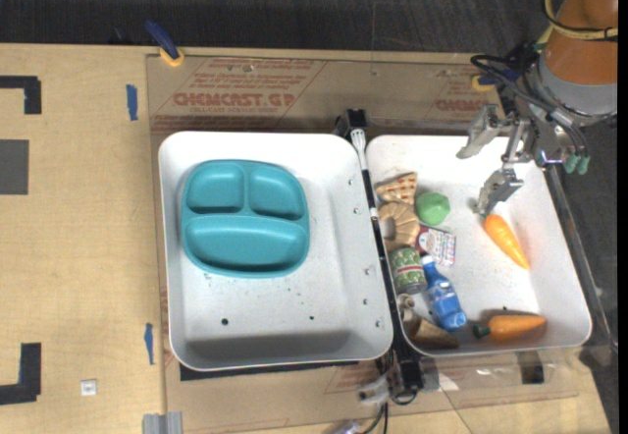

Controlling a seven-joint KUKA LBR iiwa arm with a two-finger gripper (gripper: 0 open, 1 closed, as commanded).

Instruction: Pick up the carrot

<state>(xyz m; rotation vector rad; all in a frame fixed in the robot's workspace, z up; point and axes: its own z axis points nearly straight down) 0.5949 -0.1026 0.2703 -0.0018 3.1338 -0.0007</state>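
Two orange carrots lie in the right bin (564, 255). One carrot (506, 239) rests slantwise near the bin's right side. The other carrot (514, 326), with a dark stem end, lies flat along the front wall. My gripper (488, 170) hangs open over the back right part of this bin. Its lower fingertip (491, 198) is just above and left of the slanted carrot's top end, and nothing sits between the fingers.
A teal divided plate (245, 216) sits in the left bin (265, 324). Along the right bin's left side lie a waffle piece (397, 189), a green ball (432, 206), a small can (407, 267), a packet (441, 245) and a blue bottle (444, 302).
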